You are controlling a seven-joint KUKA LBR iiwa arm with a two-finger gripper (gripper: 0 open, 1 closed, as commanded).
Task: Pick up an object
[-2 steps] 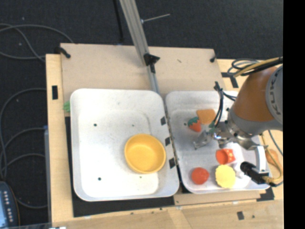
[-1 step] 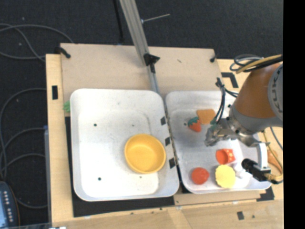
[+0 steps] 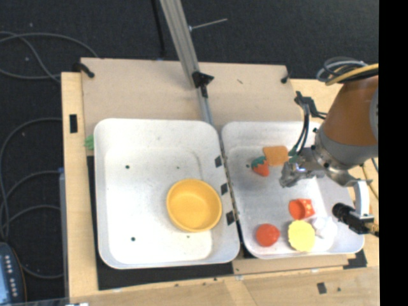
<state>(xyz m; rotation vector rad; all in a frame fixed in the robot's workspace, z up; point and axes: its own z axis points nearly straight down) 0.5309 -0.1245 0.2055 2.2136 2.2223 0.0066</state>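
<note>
Fingers [image 3: 292, 174] hang low in the right bin [image 3: 255, 132]; whether apart or together, I cannot tell.
Nothing looks lifted yet: orange block [image 3: 276, 154] and small red-green piece [image 3: 259, 167] lie just beside them, so the pick seems undone.

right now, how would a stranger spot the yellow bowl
Start at the left bin, the one away from the arm. The yellow bowl sits near its lower right corner, round, open and much bigger than the small items in the right bin.
</note>
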